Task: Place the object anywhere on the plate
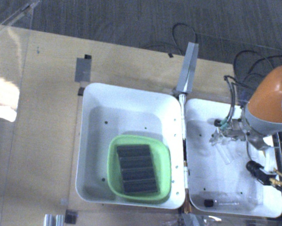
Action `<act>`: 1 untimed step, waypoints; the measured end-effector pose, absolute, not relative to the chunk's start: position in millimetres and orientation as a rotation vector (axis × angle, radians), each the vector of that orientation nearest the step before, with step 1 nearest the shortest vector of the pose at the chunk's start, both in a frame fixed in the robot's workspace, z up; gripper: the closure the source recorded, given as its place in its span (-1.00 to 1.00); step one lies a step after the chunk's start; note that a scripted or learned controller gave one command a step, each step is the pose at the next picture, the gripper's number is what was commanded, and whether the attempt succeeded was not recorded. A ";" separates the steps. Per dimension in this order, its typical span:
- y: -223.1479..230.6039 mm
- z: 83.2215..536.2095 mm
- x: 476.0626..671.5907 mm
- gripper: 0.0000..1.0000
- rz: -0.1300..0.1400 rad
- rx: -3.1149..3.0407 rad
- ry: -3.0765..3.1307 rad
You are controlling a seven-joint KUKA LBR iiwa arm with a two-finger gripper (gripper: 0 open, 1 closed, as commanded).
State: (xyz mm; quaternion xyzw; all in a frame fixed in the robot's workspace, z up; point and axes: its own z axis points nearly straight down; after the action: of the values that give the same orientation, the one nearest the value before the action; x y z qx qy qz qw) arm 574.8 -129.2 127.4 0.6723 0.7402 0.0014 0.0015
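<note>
White bins sit side by side: the green plate in the left already bears a dark ridged block, while the gripper hovers low in the right bin. Its grasp cannot be told. Judged: placing looks done; withdrawal next.

arm cut off at right edge, claw fingers too blurred to read

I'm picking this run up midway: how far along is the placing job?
Done, by the look of it: a dark ridged object lies flat on the green plate in the left bin. In hand: I can't tell; the end effector sits over the right bin. Left: seemingly nothing.
</note>
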 end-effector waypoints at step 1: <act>-94.8 224.5 536.4 1.00 0.008 1.947 2.456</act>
State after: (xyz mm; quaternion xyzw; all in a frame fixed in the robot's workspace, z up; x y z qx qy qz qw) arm 536.4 -94.8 224.5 0.6213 0.7836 0.0025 0.0037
